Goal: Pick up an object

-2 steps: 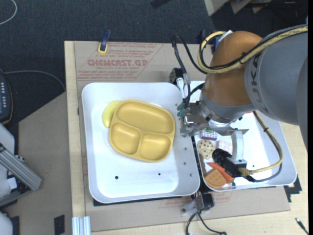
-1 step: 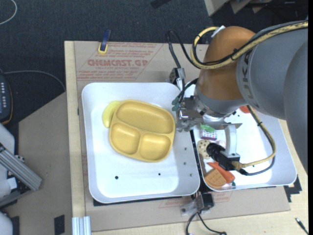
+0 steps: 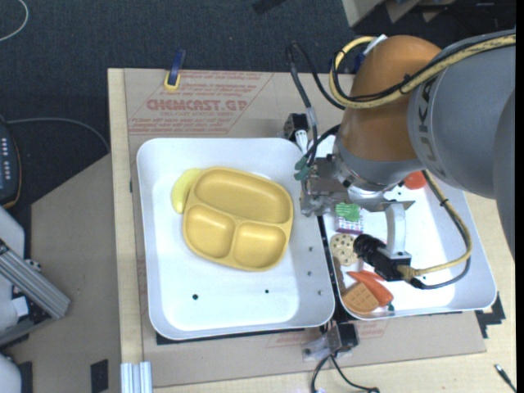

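The arm, grey with its orange band, is seen reaching in from the right and hanging over the right bin. The gripper is lowered at the left end of that bin, close beside the wall shared with the left bin. Whether the claw is released or clenched cannot be told; it is hidden under the wrist.

Just under the gripper a small green item is glimpsed, and nearer, a round spotted cookie-like piece is lying on the bin floor. Nearer still, an orange-red piece is resting on a tan waffle-like disc in the near left corner of the right bin. A red bit is peeking out beside the arm, towards the far side.

In the left bin a yellow divided plate is set towards the far side, with a yellow object tucked partly beneath its left edge. Both bins are carried on a cardboard sheet.
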Controlling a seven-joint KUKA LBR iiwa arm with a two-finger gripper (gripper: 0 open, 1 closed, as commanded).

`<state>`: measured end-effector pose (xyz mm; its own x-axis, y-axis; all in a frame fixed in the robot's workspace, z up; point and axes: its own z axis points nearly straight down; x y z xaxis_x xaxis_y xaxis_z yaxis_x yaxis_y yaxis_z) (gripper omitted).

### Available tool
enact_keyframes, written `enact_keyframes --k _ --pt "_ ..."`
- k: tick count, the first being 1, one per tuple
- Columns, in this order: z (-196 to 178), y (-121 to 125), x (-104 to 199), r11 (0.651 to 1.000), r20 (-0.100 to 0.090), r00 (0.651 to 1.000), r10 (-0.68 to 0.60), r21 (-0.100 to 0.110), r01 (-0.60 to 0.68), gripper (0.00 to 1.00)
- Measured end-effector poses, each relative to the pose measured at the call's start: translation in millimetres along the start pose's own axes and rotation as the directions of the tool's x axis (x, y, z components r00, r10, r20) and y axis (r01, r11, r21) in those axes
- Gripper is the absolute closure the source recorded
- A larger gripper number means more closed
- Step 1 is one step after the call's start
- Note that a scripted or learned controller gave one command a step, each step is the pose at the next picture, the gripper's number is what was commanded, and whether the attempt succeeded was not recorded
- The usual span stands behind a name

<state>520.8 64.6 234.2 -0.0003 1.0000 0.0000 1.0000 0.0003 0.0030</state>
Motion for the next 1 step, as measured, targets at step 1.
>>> enact_keyframes --k 1 --pt "-0.3 -5.9 0.2 1.000 0.000 1.000 0.001 0.005 -0.001 1.00"
